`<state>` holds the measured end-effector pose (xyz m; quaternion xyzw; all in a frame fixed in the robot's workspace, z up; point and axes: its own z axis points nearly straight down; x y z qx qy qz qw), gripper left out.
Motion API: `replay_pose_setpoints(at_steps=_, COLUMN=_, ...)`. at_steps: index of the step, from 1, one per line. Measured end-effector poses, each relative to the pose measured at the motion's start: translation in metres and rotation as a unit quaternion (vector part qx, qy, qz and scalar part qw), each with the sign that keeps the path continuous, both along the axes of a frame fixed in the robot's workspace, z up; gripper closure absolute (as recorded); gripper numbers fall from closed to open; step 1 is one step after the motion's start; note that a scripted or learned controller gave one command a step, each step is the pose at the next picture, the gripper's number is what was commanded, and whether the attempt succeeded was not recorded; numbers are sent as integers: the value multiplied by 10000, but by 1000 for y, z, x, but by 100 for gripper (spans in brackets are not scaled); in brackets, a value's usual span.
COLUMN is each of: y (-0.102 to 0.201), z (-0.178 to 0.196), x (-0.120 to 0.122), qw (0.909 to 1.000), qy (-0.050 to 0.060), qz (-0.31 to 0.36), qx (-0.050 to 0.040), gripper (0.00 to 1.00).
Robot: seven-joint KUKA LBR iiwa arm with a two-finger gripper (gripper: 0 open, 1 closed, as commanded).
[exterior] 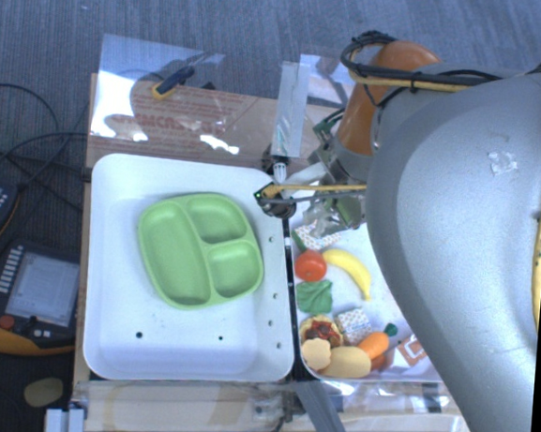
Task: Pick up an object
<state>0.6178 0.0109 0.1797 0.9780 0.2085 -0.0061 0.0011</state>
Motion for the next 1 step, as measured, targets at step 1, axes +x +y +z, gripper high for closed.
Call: replay_pose_setpoints(at_steps=1, y=-23, z=33, x=-24, qw=9962, qy=-7, qz=-876, qx=14, gripper=100)
